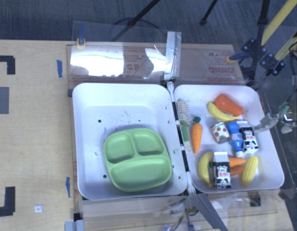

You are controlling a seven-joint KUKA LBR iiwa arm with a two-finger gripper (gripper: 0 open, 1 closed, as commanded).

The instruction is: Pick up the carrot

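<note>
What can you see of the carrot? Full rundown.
The carrot is a small orange toy, plastic by its look, with a green top. It lies flat in the right bin near that bin's left wall, green end toward the back, tip toward the front. A pale corn cob lies close by its top; contact is unclear.

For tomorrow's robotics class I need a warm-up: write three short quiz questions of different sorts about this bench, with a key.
1. True or false: the carrot lies in the right bin.
2. What rests in the left bin? A) green divided plate B) banana C) milk carton
3. Fill in: the carrot's green top points toward the ____ edge of the view.

Key: 1 true. 2 A. 3 top; the carrot lies by the bin's left wall, beside a pale corn cob.
</note>
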